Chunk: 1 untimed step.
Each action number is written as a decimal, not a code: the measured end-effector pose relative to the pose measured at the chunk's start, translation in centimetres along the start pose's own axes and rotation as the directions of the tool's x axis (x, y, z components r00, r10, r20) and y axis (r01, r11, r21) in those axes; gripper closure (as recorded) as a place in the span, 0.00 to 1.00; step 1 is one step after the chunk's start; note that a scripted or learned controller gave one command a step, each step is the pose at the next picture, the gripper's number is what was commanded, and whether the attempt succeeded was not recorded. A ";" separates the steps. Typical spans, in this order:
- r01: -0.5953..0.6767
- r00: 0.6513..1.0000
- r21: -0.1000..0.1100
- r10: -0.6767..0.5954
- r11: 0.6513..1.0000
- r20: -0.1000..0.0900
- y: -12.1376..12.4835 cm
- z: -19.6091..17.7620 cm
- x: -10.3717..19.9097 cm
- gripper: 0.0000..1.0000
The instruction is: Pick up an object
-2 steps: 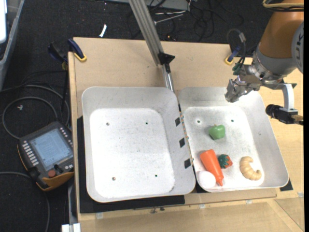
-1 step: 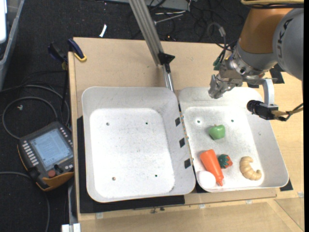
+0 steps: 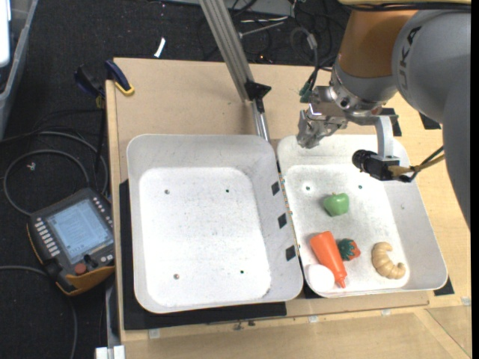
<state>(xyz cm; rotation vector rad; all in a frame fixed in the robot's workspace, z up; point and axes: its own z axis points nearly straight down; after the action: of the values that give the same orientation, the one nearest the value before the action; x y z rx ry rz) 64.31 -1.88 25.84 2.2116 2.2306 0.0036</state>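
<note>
- Only writing I can make out is "KU" in dark letters on the grey arm [image 3: 441, 51], top right.
- Pincer [image 3: 308, 137] hangs over the far rim of the right bin [image 3: 419, 223], nothing between its fingers; can't tell if they're apart or together.
- Left bin [image 3: 150, 223] has loads of open floor; the bins touch along the middle.
- Green apple [image 3: 336, 203] sits mid right bin, near and below the pincer.
- Orange carrot [image 3: 328, 256], a small red and green toy [image 3: 348, 249] and a tan croissant [image 3: 388, 260] crowd the near edge, well apart from the pincer.
- Teach pendant [image 3: 71, 238] lies left of the desk [image 3: 187, 99].
</note>
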 end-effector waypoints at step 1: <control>0.001 1.000 0.001 -0.001 1.000 -0.001 0.9 0.8 6.4 1.00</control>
<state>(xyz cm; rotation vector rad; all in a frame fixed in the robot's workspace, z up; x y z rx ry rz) 65.12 4.58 25.08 2.2112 2.2323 0.0035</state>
